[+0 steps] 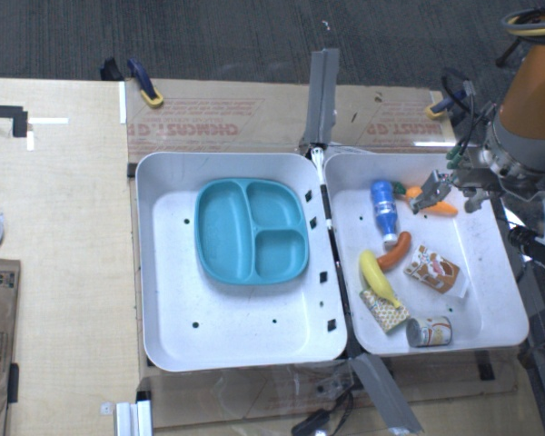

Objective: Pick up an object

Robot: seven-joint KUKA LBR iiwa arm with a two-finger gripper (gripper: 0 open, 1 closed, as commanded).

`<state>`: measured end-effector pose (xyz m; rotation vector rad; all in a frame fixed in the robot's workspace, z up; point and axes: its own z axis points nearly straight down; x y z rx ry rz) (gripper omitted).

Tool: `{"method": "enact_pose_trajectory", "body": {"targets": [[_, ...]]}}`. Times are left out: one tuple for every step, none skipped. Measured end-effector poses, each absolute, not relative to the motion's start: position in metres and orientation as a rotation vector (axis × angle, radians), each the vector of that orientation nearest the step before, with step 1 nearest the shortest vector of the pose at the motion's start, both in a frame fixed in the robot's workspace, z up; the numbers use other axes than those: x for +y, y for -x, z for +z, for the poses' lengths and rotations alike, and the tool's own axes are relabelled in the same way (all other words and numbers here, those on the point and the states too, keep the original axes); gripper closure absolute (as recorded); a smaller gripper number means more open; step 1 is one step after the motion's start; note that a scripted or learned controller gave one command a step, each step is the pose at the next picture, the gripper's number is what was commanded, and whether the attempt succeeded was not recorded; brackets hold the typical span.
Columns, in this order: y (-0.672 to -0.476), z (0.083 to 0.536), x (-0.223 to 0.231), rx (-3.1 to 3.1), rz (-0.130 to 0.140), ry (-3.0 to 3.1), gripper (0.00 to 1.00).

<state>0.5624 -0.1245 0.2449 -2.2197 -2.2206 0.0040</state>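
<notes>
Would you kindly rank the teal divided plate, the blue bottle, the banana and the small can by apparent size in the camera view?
1. teal divided plate, by far the largest
2. blue bottle and banana: they look alike, so I won't rank them
3. small can

The arm reaches in from the right edge, its orange band uppermost and the grey wrist below it. The gripper hangs at the wrist's left, its 2 dark fingers spread apart with nothing between them.
</notes>
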Motion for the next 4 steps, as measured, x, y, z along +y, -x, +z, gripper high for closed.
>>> {"method": "enact_pose_trajectory", "body": {"targets": [[-0.607, 0.105, -0.133, -2.285, 0.004, 2.152, 0.0], [-0.605, 0.112, -0.135, -2.277, 0.01, 2.153, 1.0], [-0.659, 0.24, -0.061, -2.101, 0.002, 2.337, 1.0], [-0.658, 0.201, -0.045, -2.03, 0.007, 2.395, 1.0]]}}
